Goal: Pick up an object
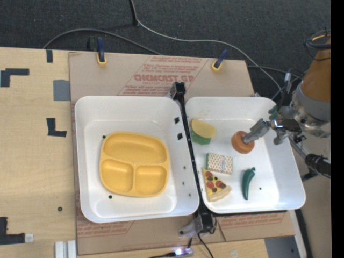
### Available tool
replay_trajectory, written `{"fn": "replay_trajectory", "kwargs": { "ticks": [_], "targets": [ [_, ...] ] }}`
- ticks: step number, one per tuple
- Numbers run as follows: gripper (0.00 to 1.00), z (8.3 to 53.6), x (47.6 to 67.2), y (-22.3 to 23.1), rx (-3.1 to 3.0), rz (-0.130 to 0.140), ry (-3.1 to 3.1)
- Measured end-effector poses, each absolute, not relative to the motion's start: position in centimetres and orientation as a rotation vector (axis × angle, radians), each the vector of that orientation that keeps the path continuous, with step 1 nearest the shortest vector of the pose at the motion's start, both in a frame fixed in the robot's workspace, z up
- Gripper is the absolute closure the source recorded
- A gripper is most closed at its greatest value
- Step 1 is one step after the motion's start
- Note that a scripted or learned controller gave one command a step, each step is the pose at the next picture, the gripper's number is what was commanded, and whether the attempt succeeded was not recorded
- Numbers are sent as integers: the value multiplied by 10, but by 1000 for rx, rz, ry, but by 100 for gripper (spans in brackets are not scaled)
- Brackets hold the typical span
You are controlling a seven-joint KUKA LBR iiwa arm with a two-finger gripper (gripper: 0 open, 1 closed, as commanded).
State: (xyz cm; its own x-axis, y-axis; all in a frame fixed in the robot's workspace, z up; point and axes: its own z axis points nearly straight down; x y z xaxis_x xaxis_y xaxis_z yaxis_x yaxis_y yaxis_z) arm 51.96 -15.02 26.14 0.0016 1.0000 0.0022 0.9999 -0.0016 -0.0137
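The right bin point(285, 198) holds several toy foods. An orange round piece point(240, 143) lies near the bin's middle right, with a yellow and green piece point(202, 130) to its left. Below them are a patterned cracker point(219, 163), a pizza slice point(215, 184) and a green pepper point(248, 183). My gripper point(265, 136) hangs over the bin's right side, open, nothing between its fingers. Its left finger point(255, 133) reaches down to the orange piece's top right edge; the other finger point(280, 137) stands apart near the bin wall.
The left bin point(86, 117) holds a yellow divided plate point(134, 163). A black divider strip point(185, 138) runs between the bins. Cables cross the dark floor at the back, and two clamps point(100, 52) pin the cardboard sheet.
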Motion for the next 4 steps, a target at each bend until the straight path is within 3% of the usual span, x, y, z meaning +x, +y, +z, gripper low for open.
{"fn": "replay_trajectory", "kwargs": {
  "ticks": [1, 4],
  "targets": [
    [0, 266, 522, -150, -2217, 5, -2221],
    [0, 110, 527, -163, -2218, 6, -2216]
  ]
}}
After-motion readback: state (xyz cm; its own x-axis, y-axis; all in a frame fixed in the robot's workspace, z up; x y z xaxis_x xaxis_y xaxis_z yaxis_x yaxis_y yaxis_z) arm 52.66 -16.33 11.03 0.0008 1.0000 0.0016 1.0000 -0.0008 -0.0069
